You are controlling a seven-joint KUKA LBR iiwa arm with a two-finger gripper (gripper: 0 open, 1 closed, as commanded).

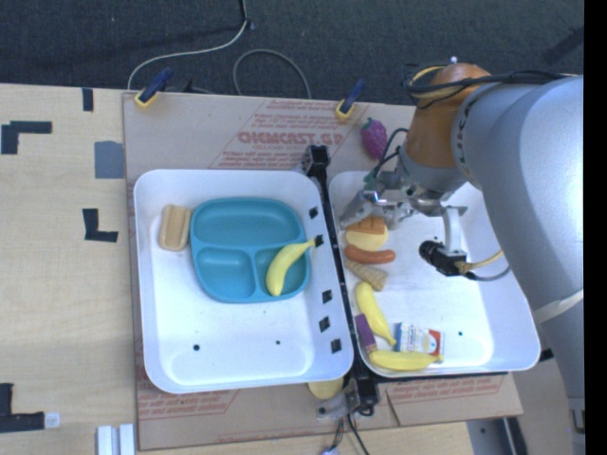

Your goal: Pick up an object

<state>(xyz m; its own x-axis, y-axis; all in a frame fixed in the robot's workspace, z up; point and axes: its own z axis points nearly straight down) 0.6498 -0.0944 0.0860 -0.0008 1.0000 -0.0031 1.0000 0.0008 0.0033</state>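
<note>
The two-finger metal gripper (pixel 372 204) sat low in the upper left of the right-hand white bin (pixel 493 344), right over a small tan-and-yellow toy food piece (pixel 368 227), centre frame. Couldn't tell the pincer's state. Looked like the reach/descend step; nothing was visibly held. Next move called for closing on that piece, clear of the red toy sausage (pixel 370 255) just below it.

Wooden bench (pixel 57 282), dark carpet (pixel 114 17) behind
</note>
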